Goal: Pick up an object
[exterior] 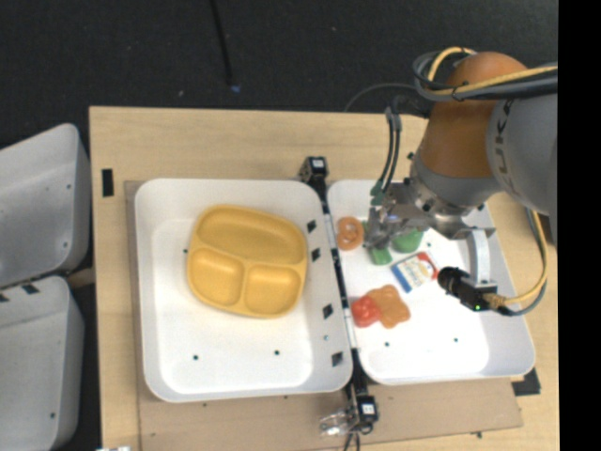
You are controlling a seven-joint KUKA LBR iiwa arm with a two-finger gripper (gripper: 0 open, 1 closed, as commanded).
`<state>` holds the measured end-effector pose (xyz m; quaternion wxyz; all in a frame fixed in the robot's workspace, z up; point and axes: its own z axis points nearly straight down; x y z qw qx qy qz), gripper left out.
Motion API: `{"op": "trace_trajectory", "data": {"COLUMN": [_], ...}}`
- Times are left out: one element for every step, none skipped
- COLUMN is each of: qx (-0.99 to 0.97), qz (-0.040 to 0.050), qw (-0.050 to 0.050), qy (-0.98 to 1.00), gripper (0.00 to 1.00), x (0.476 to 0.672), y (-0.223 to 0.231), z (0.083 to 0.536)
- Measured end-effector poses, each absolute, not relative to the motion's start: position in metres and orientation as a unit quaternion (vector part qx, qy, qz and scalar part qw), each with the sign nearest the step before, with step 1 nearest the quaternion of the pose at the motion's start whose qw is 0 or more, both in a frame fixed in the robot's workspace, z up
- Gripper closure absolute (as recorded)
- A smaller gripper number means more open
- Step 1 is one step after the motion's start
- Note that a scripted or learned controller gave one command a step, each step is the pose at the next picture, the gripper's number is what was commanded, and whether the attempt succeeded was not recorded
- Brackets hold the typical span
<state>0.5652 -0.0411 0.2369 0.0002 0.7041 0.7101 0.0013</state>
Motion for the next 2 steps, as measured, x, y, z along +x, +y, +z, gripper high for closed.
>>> {"op": "trace_trajectory", "data": {"qx": [0.704,0.704], "qz": [0.001,0.0016], "qw": [0.0,0.0], "qy": [0.71,0.71], "gripper": [1.0,1.0], "x": [0.577,0.589], "y": [0.011,0.061], "z": [0.247,0.254]}}
